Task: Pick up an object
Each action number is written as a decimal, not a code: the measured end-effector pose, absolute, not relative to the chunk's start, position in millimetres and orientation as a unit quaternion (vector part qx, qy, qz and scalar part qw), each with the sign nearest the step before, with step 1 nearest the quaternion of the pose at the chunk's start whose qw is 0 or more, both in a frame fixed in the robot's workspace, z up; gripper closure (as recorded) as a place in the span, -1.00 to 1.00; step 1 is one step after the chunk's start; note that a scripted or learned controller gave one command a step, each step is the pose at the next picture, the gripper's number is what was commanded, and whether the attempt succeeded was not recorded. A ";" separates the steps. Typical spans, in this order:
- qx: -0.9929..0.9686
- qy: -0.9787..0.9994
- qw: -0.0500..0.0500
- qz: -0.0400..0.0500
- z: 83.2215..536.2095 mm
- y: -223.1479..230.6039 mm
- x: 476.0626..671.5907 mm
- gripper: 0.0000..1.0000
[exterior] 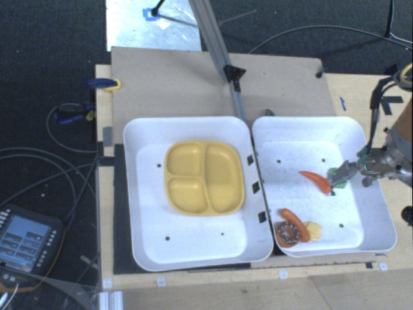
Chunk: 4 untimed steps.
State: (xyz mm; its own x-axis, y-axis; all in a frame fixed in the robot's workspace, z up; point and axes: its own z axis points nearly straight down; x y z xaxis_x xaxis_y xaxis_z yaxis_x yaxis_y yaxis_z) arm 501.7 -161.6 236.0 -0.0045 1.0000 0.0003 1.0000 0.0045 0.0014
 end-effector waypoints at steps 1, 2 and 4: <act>0.706 0.708 0.001 0.001 236.1 -161.6 501.9 -1.00; 0.707 0.707 -0.001 -0.001 177.3 -157.8 509.2 -1.00; 0.707 0.707 -0.001 0.000 89.2 -156.7 507.7 -1.00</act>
